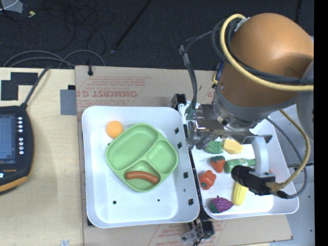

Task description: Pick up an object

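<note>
- An orange ball (114, 129) is sitting beside a green divided plate (134, 146) carrying a toy sausage (142, 176) in the left bin (97, 193).
- The gripper (195, 128) is hanging over the bins' shared wall; apart or together, I cannot tell.
- A red pepper (207, 179), corn cob (239, 192) and grapes (221, 204) are lying in the right bin (271, 204).
- It seems to be approaching; next it needs one target and a squared descent.

The arm (264, 65) (orange band uppermost) reaches in from the right, gripper (197, 128) lowered.
</note>
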